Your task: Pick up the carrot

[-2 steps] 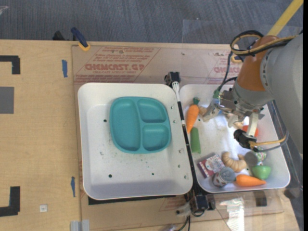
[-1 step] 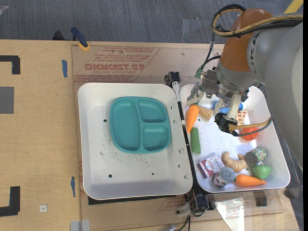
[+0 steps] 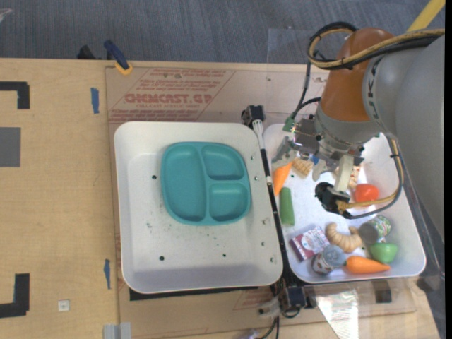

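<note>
Carrot [image 3: 366, 265] by the right bin's [image 3: 395, 275] near edge looks light, hard and slick, so you'd pinch its fat middle; can't tell the gripper's [image 3: 304, 162] state.

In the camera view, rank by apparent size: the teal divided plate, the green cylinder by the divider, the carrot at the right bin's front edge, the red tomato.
1. Teal divided plate, by far the largest.
2. Green cylinder and carrot: similar length, too close to rank.
3. Red tomato, smallest, though partly hidden by cable.

Red print "CHEMCAST GP" on cardboard sheet [image 3: 169, 97].
</note>
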Controlling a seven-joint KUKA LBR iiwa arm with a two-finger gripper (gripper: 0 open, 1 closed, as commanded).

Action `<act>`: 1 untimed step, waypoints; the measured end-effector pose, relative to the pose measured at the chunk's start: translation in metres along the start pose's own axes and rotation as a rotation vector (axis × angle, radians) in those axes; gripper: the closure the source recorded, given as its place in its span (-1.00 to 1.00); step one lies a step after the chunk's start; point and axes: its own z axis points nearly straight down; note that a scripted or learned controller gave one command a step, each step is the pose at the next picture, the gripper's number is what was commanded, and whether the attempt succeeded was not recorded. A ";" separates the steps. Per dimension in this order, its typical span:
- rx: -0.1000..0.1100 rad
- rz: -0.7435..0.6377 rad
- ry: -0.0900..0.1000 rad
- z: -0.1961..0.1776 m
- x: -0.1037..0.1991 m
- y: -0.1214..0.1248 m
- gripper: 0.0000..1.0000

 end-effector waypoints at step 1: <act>0.000 0.000 -0.001 0.000 0.000 0.000 -1.00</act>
